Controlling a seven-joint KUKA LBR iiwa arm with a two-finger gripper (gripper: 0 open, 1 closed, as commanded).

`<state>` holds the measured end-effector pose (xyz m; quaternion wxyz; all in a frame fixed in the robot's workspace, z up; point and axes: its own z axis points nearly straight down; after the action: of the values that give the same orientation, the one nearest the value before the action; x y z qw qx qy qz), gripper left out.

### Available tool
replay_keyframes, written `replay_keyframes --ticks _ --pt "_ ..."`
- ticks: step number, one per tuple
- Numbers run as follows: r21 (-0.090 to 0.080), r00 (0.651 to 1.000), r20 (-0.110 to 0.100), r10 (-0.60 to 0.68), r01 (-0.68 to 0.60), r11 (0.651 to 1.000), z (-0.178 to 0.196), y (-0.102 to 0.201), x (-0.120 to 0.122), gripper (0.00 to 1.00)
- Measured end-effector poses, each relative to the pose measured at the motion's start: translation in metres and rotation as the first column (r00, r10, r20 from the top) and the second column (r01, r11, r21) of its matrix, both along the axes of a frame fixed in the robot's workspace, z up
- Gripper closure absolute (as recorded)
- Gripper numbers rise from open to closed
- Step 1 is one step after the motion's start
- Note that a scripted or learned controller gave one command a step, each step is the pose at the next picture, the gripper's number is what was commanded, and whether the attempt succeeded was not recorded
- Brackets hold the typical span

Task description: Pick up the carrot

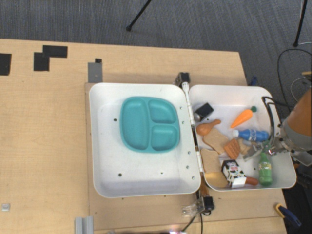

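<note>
In the camera view, the small orange carrot with a green top (pixel 243 117) lies in the right-hand shallow white bin (pixel 229 94), just above a blue-and-white bottle (pixel 252 135). The gripper (pixel 273 149) is seen at the bin's right wall; whether it is open or closed cannot be told. The bottle could be grabbed by mistake, so close beside the carrot does it lie.

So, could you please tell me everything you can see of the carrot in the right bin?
The carrot is a small orange cone with a green tip at its thick end, smooth and plastic-looking like a toy. It lies flat and slanted on the floor of the right bin, toward the far right part, green end up-right near the bin's edge, point down-left. The blue bottle lies just below it, close by; whether they touch is unclear. The tool is not on it.
</note>
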<state>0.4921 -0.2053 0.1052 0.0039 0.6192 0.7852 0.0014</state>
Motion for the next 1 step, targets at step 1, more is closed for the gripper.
replay_keyframes --ticks 1 --pt "-0.009 0.949 0.003 0.316 -0.316 0.949 -0.0159 0.0355 -0.0007 0.0"
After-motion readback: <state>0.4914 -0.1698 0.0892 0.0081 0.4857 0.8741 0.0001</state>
